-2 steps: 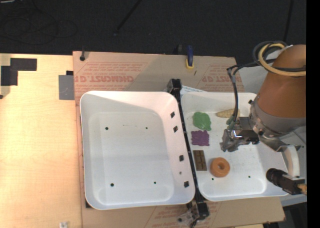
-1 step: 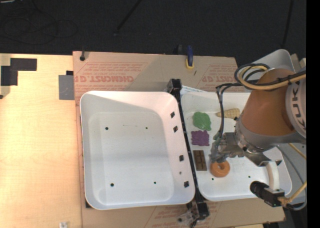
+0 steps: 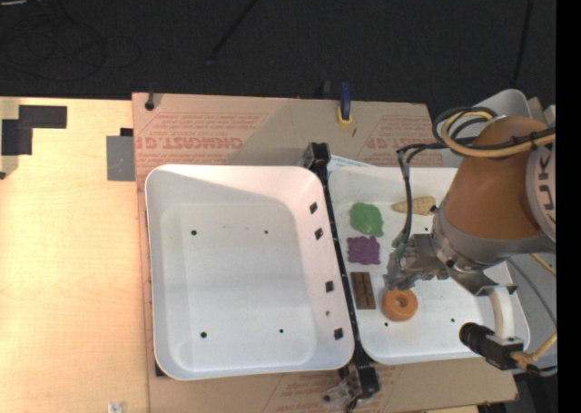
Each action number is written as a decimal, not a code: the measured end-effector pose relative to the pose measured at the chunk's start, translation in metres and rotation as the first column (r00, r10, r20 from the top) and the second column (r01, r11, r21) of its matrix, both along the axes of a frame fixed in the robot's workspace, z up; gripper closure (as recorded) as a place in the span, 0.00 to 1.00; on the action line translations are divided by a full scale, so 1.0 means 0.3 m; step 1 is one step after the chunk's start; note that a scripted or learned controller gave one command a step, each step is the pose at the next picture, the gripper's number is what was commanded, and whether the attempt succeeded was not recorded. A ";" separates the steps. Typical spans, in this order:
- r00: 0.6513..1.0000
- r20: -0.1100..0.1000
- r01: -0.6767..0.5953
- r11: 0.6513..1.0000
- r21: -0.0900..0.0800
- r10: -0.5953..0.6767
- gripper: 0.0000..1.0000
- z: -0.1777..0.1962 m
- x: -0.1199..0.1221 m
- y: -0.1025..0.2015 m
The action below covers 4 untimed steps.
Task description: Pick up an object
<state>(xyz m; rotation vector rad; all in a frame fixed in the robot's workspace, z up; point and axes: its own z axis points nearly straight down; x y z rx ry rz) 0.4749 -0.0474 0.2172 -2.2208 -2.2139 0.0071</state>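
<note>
On the far left the pale wooden bench top point(image 3: 64, 257) runs bare except for a few dark squares near its upper edge, and next to it a sheet of brown cardboard point(image 3: 227, 134) with red printing lies under both bins. The left bin point(image 3: 172, 221) is a shallow white tray with a handful of small dark dots on its floor. A row of black clips point(image 3: 327, 248) marks the seam where it meets the right bin point(image 3: 427, 348). In that right bin, close to the seam, a green lump point(image 3: 366, 217) lies toward the back, a purple piece point(image 3: 363, 250) just in front of it, and a small brown block point(image 3: 362, 290) nearer still. An orange ring point(image 3: 399, 303) lies flat a little to the right of the brown block, and a pale yellowish piece point(image 3: 413, 206) rests toward the back. The gripper point(image 3: 406, 266) hangs just above and behind the ring, beside the purple piece; whether it is parted or closed I cannot tell, and nothing is visibly caught in it. The grey arm with its orange band point(image 3: 495, 189) looms in from the right.
</note>
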 end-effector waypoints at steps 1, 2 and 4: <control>1.000 0.008 -0.009 1.000 0.001 0.009 1.00 0.166 0.048 0.172; 1.000 -0.005 0.004 1.000 -0.001 -0.004 1.00 -0.105 -0.006 -0.016; 1.000 0.011 -0.009 1.000 0.001 0.009 1.00 0.188 0.006 0.158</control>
